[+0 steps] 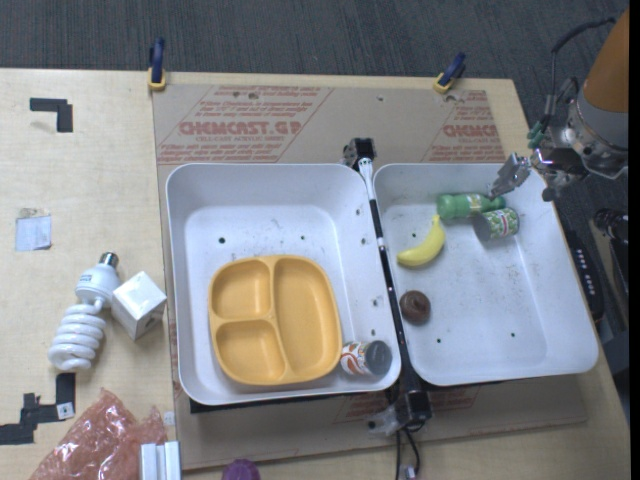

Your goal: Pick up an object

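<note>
While the grey arm (610, 88) with its orange band enters from the upper right, its wrist hangs over the far right corner of the right bin (560, 298), and the gripper (510, 175) points down and leftward toward that bin's back edge. Its metal fingers (503, 180) are small and blurred; whether they are parted or closed cannot be told, and nothing is seen between them.

Just below and left of the fingertips lies a green bottle (466, 205) on its side, with a small green-and-grey can (498, 223) touching or just beside its right end. A yellow banana (424, 245) lies near the bottle's left end, curved toward the bin's left wall. Further toward the near side, close to the divider, sits a brown doughnut-like round (414, 307).

The left bin (190, 268) holds a yellow divided plate (273, 320), and a small can (363, 358) lies tipped at the plate's near right corner against the bin wall.

Outside the bins, on the bench's left, rest a white spiral light bulb (82, 313) and a small white cube (139, 303) just beside it, with pinkish red mesh (95, 438) near the bottom edge. Two clamps (157, 63) pin the board at the back.
</note>
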{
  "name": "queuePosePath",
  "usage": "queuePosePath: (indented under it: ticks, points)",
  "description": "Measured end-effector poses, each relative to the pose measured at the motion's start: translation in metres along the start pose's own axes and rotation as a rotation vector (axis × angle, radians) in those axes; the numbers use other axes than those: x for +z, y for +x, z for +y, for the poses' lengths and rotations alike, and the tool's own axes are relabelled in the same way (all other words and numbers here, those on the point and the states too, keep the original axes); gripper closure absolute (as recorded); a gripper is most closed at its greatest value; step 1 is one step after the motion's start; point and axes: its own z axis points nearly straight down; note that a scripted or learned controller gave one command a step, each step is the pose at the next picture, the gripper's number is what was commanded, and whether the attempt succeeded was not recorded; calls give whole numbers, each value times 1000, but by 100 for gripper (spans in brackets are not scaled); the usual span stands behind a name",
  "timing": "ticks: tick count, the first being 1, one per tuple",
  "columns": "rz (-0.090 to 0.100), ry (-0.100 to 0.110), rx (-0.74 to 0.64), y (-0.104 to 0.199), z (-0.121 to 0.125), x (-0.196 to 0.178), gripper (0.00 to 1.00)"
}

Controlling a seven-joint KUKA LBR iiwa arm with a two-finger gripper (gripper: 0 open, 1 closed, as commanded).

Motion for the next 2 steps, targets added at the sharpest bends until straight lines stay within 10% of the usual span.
queuePosePath:
  ticks: [1,2]
  points:
    - [-5,-14,1,42,2,116,0]
    - [0,0,1,78,-33,137,0]
